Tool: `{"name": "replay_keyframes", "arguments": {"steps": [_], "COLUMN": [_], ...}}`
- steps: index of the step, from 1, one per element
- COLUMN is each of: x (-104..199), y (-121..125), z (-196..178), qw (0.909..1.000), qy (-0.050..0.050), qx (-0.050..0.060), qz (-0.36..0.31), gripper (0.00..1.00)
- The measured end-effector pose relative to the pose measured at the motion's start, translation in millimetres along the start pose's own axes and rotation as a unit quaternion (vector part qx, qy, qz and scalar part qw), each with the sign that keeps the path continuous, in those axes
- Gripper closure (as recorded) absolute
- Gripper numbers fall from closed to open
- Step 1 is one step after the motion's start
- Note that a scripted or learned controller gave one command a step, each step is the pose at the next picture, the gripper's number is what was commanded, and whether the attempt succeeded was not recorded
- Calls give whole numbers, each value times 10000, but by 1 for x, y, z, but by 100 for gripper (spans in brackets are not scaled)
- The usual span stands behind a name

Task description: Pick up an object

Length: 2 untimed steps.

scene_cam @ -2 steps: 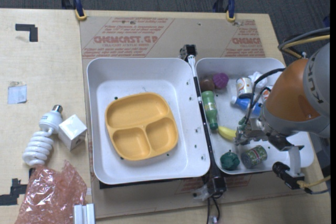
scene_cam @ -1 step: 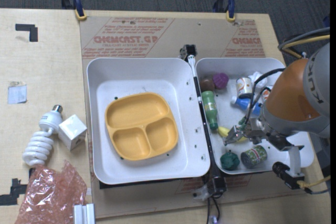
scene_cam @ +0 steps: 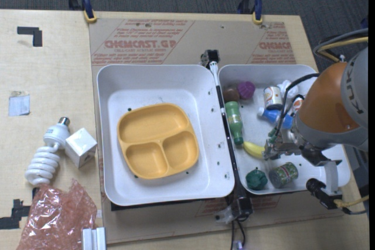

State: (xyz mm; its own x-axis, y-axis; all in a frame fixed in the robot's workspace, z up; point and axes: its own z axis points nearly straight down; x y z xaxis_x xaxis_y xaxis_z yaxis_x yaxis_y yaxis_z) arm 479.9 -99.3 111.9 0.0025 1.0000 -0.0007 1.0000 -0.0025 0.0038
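My gripper hangs low over the right bin, just right of a yellow banana. A green bottle lies along the bin's left wall. In front of the gripper sit a dark green ball and a small tin can. Toward the back of the bin lie a purple object, a brown one, a white cup and a blue item partly under the arm. The arm's grey body hides the bin's right side.
The left bin holds a yellow divided plate. On the bench to the left lie a spiral light bulb, a white cube and a crumpled pink wrapper. Blue clamps hold the board's far edge.
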Motion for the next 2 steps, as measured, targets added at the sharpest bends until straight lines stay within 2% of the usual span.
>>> {"name": "replay_keyframes", "arguments": {"steps": [1, 2], "x": [65, 65], "y": [-1, -1], "z": [-80, -80], "qw": [10000, 10000], "qy": [1, 0], "qx": [12, 12], "qz": [-25, -24], "gripper": [100, 0]}}
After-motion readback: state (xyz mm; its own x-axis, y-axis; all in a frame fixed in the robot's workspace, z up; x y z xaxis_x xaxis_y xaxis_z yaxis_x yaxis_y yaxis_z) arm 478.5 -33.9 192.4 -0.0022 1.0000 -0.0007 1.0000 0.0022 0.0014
